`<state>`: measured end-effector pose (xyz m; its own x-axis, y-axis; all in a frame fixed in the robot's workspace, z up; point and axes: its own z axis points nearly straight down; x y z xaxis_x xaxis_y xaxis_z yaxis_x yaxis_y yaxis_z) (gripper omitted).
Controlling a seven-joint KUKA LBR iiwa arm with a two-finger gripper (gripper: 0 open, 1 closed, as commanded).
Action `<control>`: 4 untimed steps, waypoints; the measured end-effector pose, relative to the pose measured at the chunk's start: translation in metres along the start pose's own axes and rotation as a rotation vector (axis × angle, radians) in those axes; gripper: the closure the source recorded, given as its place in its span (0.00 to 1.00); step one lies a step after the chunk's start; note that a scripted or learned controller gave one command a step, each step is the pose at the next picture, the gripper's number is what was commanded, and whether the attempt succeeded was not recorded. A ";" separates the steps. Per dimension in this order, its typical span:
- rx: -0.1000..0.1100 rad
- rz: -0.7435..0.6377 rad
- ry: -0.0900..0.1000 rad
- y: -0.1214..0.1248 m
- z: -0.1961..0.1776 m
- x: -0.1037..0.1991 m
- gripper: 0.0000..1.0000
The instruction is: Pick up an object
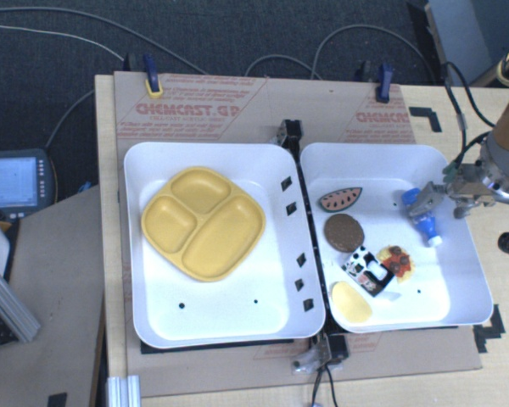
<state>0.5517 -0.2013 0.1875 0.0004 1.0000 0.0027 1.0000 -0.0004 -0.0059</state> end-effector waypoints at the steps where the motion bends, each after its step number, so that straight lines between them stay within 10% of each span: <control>1: 0.001 0.000 0.001 0.005 0.059 -0.005 0.00; 2: -0.007 -0.001 -0.002 0.007 0.044 -0.006 1.00; 4: -0.015 -0.002 -0.006 0.003 -0.069 0.003 1.00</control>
